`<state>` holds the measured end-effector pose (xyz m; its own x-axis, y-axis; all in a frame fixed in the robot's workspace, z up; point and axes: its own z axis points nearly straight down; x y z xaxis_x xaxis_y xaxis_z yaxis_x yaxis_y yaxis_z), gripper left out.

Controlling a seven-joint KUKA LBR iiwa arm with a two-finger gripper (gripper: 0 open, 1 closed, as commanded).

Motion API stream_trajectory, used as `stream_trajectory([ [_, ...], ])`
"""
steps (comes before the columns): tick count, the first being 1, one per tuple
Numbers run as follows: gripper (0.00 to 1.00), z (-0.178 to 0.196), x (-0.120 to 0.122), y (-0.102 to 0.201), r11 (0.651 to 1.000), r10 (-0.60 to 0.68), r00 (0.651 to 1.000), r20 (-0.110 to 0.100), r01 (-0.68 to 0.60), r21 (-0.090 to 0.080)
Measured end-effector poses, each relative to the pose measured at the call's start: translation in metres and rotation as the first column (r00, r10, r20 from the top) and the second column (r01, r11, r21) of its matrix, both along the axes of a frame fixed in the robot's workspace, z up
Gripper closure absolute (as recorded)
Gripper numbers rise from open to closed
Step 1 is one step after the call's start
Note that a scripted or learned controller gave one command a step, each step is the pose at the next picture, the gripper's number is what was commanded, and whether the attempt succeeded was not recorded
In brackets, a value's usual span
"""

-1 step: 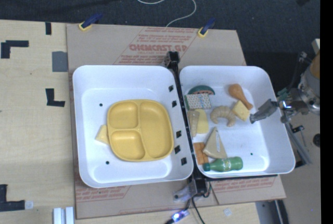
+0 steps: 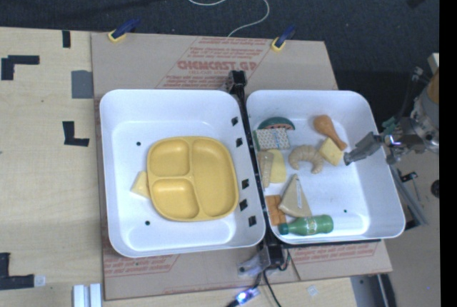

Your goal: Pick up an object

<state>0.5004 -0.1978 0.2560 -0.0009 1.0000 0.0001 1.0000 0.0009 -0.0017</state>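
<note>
You're looking at the gripper (image 2: 351,156) sitting over the right bin (image 2: 371,188) near its right wall, just beside a yellow cheese-like block (image 2: 330,152), and I honestly can't tell how the jaws are standing because the tip is blurring into one grey wedge. That block is probably light, stiff toy plastic, so I'm guessing you're best off pinching across its flat sides. It's crowding a drumstick (image 2: 328,127) and a pale croissant-shaped piece (image 2: 308,155), so its edges are reading mushy.

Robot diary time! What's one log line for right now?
gripper: at right bin edge, beside the cheese cube | holding: nothing seen | yellow tray: left bin | green bottle: lying, right bin
</note>
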Motion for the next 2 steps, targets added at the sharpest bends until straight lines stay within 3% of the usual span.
stream_trajectory([
  [2,0.00,-0.111,-0.009,0.010,1.000,0.000,1.000,-0.006,0.000,0.002],
])
